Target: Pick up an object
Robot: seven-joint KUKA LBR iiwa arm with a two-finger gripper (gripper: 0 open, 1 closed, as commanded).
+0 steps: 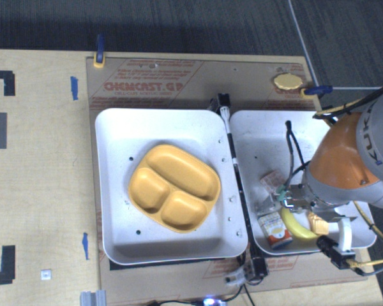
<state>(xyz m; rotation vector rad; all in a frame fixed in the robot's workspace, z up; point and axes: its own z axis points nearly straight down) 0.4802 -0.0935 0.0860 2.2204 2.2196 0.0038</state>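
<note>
The right bin [255, 132] holds a yellow banana [296, 225] near its front edge. Left of the banana lies a small white and red carton [274, 229]. A clear packet with red print [271, 180] lies farther back. A small tan item [318, 222] sits just right of the banana. My gripper [286, 198] hangs low over this bin, just above the banana's upper end and right of the packet. The orange-banded wrist [341, 161] covers the bin's right part.
The left bin [112, 171] holds a large yellow plate with three compartments [172, 187]. A black divider rail [233, 164] runs between the bins. A round tan disc [288, 81] lies on the cardboard behind the right bin.
</note>
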